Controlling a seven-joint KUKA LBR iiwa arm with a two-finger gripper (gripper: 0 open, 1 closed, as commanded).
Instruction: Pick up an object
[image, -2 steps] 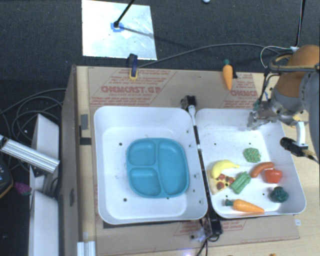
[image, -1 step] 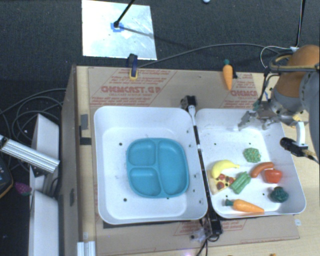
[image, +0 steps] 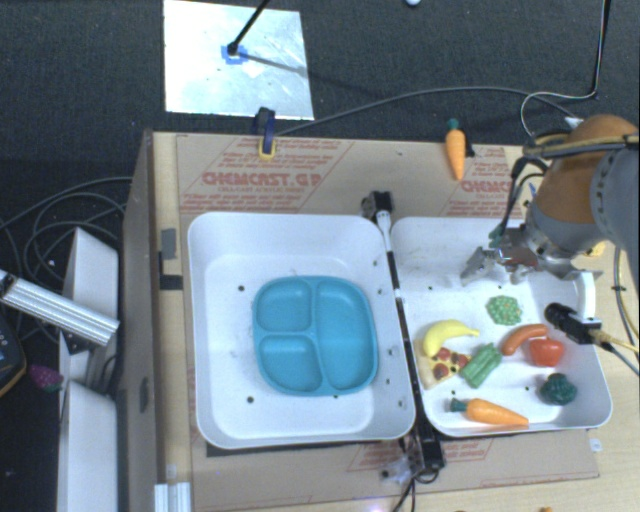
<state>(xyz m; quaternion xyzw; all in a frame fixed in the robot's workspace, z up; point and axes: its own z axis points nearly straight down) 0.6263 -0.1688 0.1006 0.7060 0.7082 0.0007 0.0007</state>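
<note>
Carrot (image: 490, 412) nearest, at front of right bin (image: 440, 235). Beyond it: broccoli (image: 557, 389), tomato (image: 546, 352), sausage (image: 522, 338), cucumber (image: 480, 365), banana (image: 446, 334), green piece (image: 504, 308). Blue plate (image: 314, 334) alone in left bin (image: 215, 300). Farther back, gripper (image: 488, 263) over bare floor, apparently spread, pinching nothing. Nothing picked yet; approach, grasp and lift all remaining.

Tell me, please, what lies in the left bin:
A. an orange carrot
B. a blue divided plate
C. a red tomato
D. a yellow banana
B: the blue divided plate sits alone in the left bin, while the banana, a carrot and the tomato lie in the right bin.
</note>
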